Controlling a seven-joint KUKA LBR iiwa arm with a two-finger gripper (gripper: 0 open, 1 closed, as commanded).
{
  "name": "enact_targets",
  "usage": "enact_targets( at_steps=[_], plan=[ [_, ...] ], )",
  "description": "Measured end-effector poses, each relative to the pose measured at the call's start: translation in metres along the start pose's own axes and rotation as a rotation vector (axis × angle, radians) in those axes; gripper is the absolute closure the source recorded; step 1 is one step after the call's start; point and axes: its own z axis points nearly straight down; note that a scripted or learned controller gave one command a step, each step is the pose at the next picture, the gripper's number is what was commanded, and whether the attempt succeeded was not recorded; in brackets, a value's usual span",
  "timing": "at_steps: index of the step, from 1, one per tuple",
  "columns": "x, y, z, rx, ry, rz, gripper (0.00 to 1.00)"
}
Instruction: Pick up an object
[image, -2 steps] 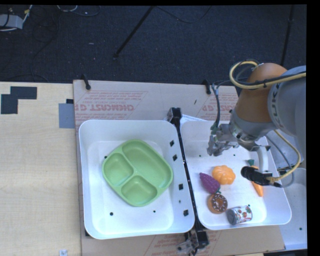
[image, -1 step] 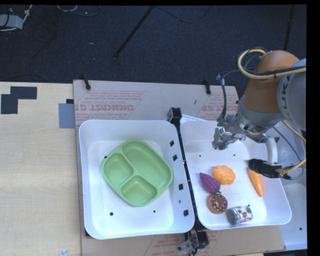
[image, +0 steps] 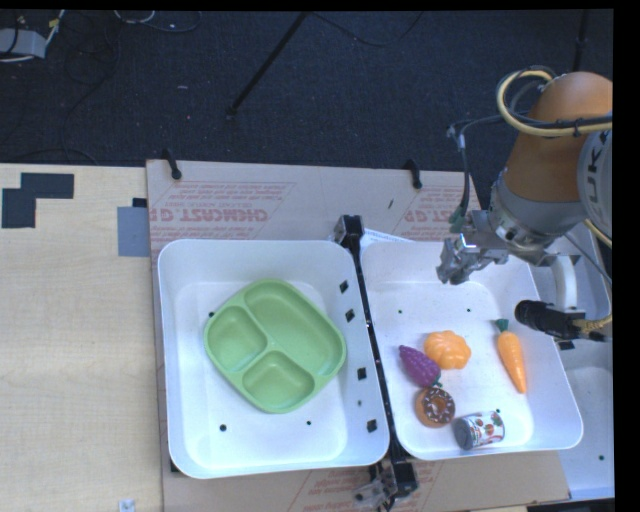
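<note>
Grey two-finger gripper (image: 458, 262) hovers over the right white bin's (image: 560, 430) far edge; can't tell its jaw state. You target the orange plastic carrot (image: 512, 360): isolated, align along it.

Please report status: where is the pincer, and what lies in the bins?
Pincer above right bin back edge, nothing between fingers. Carrot, donut, can untouched. Path clear.

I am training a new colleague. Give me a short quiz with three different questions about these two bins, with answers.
1. True or false: the green plate lies in the left bin.
2. Which toy lies nearest the right bin front edge? A carrot B can C orange pumpkin
3. Fill in: the gripper hangs over the right bin's ____ part.

Key: 1 true; 2 B; 3 rear
</note>
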Motion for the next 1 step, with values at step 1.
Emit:
enact_targets(
  at_steps=[1],
  plan=[
    [0.0525, 0.0024, 0.0146, 0.006, 0.002, -0.003, 1.0]
  ],
)
